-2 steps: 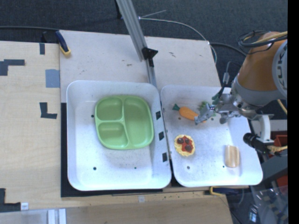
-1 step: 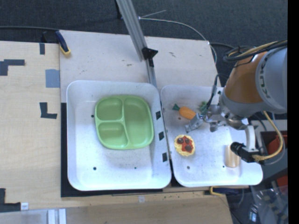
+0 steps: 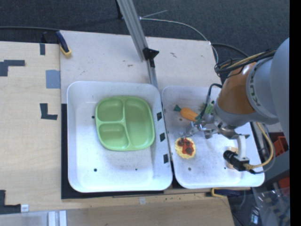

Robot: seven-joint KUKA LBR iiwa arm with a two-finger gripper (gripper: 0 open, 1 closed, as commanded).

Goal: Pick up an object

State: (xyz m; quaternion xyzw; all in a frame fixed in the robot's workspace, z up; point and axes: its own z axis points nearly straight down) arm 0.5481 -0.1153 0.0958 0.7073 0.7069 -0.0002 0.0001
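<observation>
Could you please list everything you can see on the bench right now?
bins: two, white, side by side on the bench
divided plate: one, green, in the left-hand bin
toy carrot: one, orange with a green end, in the right-hand bin
toy pizza: one, yellow with red topping, right-hand bin, nearer the front than the carrot
metal rail: one, grey, slanting over the bench top
arm: one, grey with orange band, reaching in from the right
tool: low over the right-hand bin, between carrot and pizza

Even bright overhead light, soft shadows, slight blur, low resolution, mild bin glare
</observation>
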